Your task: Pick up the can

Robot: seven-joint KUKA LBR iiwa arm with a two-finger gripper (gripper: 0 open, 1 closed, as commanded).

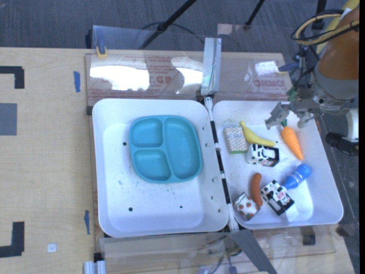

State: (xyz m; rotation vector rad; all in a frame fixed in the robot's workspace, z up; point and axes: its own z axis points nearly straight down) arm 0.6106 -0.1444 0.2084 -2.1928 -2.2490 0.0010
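White right bin (328,170) at frame right, can (247,206) lying at its lower left edge beside sausage (256,188), gripper (291,116) at upper right, fingers spread, holding nothing.

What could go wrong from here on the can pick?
1. The can lies at the right bin's near-left corner, against the hot dog and beside a cow-print box; a grasp may catch those instead.
2. The gripper sits at the far side, so its path crosses the carrot and banana.
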